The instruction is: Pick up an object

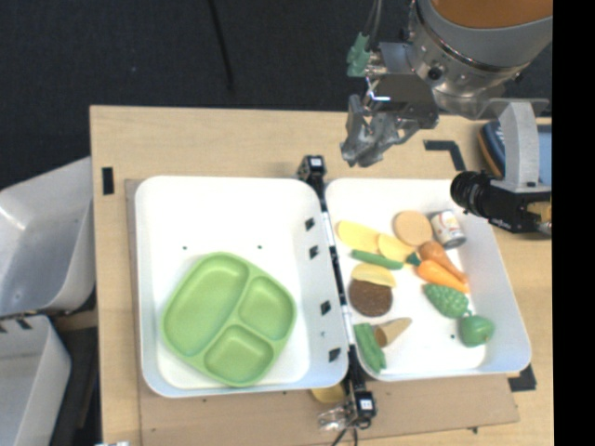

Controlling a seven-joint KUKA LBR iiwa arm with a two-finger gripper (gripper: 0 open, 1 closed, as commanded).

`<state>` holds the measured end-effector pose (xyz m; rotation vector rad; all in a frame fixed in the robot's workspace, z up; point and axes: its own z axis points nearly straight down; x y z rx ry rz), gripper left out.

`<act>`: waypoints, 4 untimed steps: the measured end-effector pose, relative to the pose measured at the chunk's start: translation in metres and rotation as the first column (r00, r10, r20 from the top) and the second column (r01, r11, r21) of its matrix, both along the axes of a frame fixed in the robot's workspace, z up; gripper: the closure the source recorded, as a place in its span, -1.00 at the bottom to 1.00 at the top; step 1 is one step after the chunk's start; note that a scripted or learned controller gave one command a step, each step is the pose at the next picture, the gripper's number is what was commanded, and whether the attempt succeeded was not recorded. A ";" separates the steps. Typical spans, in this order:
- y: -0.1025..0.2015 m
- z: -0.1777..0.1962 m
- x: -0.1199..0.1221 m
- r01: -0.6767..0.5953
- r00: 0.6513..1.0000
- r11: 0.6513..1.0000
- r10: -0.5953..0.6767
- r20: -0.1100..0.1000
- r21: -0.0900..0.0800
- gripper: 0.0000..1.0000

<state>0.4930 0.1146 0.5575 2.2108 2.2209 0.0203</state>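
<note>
Two smooth white bins side by side: the left bin (149,249) holds a glossy green divided plate (230,318). The right bin (507,333) carries toy food (409,277), with orange carrots, a brown disc and yellow slices clustered. The gripper (361,151) hovers above its rim; can't tell its grip.

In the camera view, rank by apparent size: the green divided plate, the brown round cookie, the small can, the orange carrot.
1. green divided plate
2. and 3. orange carrot and brown round cookie, too alike to rank
4. small can
</note>
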 end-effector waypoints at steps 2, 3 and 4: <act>0.004 -0.020 -0.003 0.000 1.000 1.000 0.000 -0.006 -0.002 1.00; -0.097 -0.145 -0.004 0.014 1.000 1.000 -0.014 -0.025 -0.007 1.00; -0.073 -0.182 -0.003 0.000 1.000 1.000 0.000 -0.017 -0.005 1.00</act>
